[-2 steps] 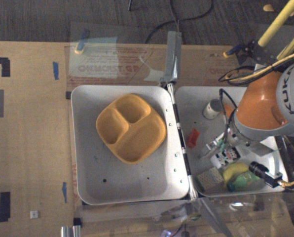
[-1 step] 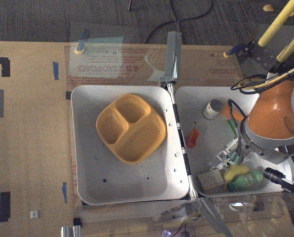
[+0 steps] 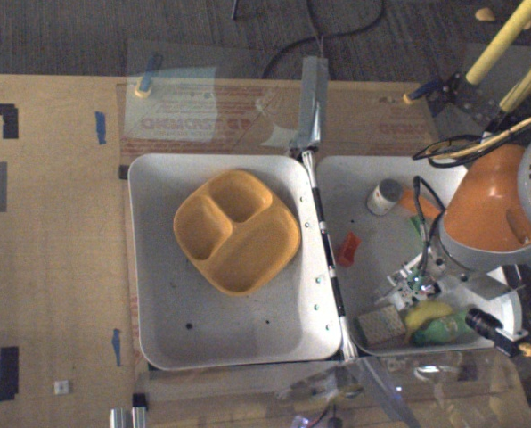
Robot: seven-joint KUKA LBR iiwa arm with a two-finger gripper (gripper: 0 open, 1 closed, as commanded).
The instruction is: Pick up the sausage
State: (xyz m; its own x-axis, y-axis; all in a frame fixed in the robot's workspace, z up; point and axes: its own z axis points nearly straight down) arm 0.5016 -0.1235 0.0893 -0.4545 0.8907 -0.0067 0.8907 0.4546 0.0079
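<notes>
**Overhead, the arm stands low in the right bin**

Overhead and at a slant, the camera view takes in two shallow white bins side by side on a brown bench. The left bin (image 3: pixel 159 328) holds a yellow divided plate (image 3: pixel 237 231), which lies flat near the bin's middle with its three compartments facing up.

The right bin (image 3: pixel 355 181) is crowded. A small red piece, which looks to be the sausage (image 3: pixel 347 249), lies by itself on the bin floor near the left wall, just beside the divider between the bins and well apart from the other things. Toward the far side stands a little grey-topped cylinder (image 3: pixel 386 195), with an orange object (image 3: pixel 421 205) just beside it, partly behind a black cable. At the near edge sit a tan sponge-like block (image 3: pixel 383 325), a yellow banana-shaped toy (image 3: pixel 428 313) and a green object (image 3: pixel 444 330), close together.

The arm (image 3: pixel 493 208), grey with its orange band, reaches in from the right. Its gripper (image 3: pixel 417 282) hangs just above the yellow toy and the block, apart from the red piece. Whether the jaws are released or clenched cannot be told; nothing is seen grasped.
</notes>
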